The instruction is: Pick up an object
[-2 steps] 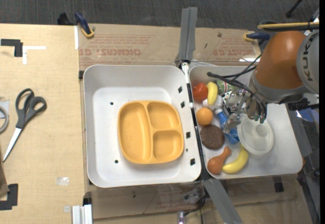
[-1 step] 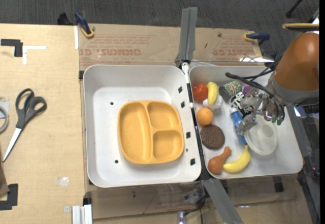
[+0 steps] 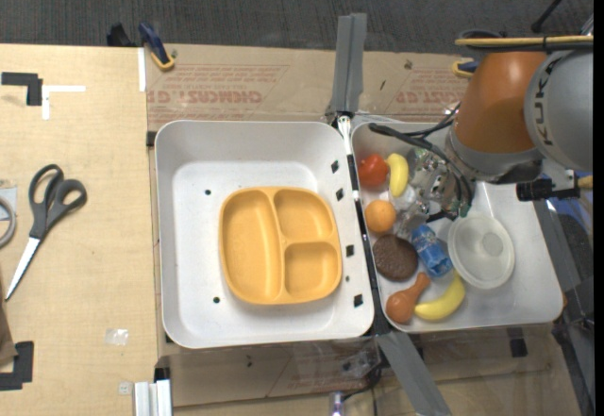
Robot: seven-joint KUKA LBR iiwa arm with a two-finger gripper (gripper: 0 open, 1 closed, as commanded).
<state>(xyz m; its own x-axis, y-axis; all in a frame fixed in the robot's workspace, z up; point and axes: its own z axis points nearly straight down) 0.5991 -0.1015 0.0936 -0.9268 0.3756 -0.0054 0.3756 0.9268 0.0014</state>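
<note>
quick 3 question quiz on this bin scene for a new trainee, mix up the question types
1. True or false: the yellow divided tray lies in the right bin.
2. Multiple choice: what touches the chicken leg at the near end of the right bin? A) tomato B) banana C) scissors
3. Fill in: the orange sits between the tomato and the ____.

Key
1. False. The tray lies in the left bin.
2. B. The banana lies against the chicken leg; the scissors are out on the bench.
3. Cookie. The brown cookie lies just nearer the camera than the orange.
</note>
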